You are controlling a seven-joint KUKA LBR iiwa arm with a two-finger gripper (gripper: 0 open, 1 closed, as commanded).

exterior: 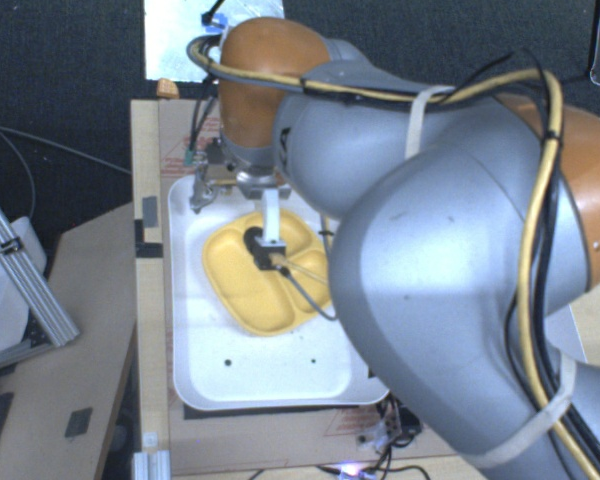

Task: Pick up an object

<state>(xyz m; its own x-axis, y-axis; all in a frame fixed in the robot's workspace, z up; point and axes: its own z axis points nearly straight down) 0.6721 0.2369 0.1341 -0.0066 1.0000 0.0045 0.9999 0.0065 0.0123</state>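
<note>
A yellow plate with divided compartments [242, 286] lies in the left white bin [250, 380], towards its far half. My gripper [228, 182] hangs over the bin's far edge, just above the plate's far rim. The thick grey arm with its orange wrist band [260, 68] comes in from the right and hides the plate's right side. Nothing can be seen held in the gripper.
The arm covers the right part of the bench. A small brown block [167, 88] sits at the bench's far left corner, by a white sheet [195, 28]. An aluminium frame [25, 278] stands to the left of the bench. The near half of the bin floor is bare white.
</note>
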